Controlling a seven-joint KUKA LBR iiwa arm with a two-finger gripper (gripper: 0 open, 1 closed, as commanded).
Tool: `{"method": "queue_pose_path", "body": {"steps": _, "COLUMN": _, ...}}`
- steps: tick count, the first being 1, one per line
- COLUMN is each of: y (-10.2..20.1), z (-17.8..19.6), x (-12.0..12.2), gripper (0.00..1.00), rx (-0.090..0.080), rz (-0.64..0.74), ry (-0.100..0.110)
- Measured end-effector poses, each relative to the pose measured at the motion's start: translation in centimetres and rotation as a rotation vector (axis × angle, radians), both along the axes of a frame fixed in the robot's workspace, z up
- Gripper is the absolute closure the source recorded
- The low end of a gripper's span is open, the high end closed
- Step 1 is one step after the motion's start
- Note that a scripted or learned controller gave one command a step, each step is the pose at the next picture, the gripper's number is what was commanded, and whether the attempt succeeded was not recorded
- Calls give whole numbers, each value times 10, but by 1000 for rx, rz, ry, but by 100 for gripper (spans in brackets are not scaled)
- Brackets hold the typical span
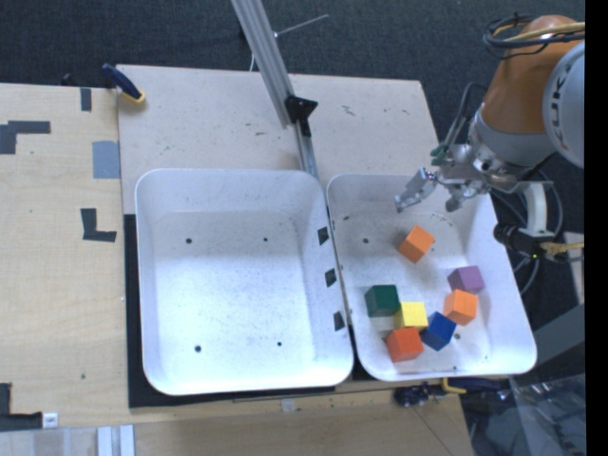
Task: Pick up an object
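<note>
No readable text, nos. or brand marks anywhere. Cubes in the right bin [494,255] are plain colour, no lettering. Dark tape pieces [95,224] on the wooden surface [57,283] make angular shapes, one approx. like an "L", but prob. just tape, not a sign. A tiny white tag [49,419] at the surface's lower left edge may carry print; too small to read.

A robotics lab: an industrial arm [532,84] with cabling stands over a plywood table [218,112] marked with tape patches [104,160]. Left of and below the gripper [439,194] sit two white bins [228,183], and an aluminium strut [261,41] rises over dark carpet [142,17].
</note>
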State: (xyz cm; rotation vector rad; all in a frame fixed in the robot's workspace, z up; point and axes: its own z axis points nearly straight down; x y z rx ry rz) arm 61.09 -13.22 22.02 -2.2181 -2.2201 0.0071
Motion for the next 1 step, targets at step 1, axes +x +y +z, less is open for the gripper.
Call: {"method": "queue_pose_path", "body": {"steps": 1, "y": 2, "z": -65, "x": 1, "gripper": 0, "rx": 1, "rz": 1, "ry": 2}}
